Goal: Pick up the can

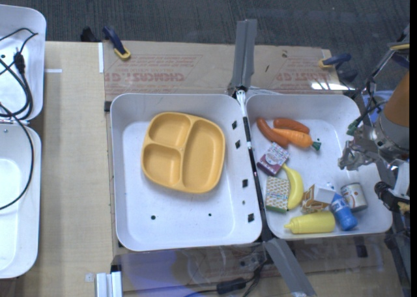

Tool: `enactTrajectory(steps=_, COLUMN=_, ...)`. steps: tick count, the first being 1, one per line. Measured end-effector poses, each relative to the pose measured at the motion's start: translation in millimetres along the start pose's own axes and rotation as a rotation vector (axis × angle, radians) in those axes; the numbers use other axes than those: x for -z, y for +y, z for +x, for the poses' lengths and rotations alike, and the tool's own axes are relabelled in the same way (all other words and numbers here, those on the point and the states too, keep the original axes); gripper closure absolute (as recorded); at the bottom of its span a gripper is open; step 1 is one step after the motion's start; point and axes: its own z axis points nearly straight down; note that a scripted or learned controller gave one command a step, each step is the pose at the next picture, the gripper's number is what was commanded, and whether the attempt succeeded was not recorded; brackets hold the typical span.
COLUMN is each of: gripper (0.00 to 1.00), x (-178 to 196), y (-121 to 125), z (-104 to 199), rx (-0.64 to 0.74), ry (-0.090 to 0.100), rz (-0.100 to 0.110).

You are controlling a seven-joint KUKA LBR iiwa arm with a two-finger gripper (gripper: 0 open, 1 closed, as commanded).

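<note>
From above, the left bin (130, 224) holds a yellow, smooth, three-part plate (184, 152). The right bin (326, 110) holds two carrots (287, 133), a banana (294, 186), small printed cartons (276, 177), a yellow squeeze bottle (310, 223), a blue bottle (343, 213) and the can (354, 196). The can, short, metallic and round, lies near the bin's right front corner, just beside the blue bottle; which way its axis runs I cannot tell. The gripper (355, 156) hangs above the bin's right side, apart from the can, its state unclear.
</note>
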Motion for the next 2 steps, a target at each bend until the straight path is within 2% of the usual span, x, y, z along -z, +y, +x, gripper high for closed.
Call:
enactTrajectory(steps=1, gripper=0.0, x=-43.2, y=17.2, z=7.1, rx=-0.097, ry=0.001, rz=0.002)
enactTrajectory(steps=2, gripper=0.0, x=-43.0, y=-44.4, z=15.9, rx=-0.076, ry=0.001, rz=0.003)
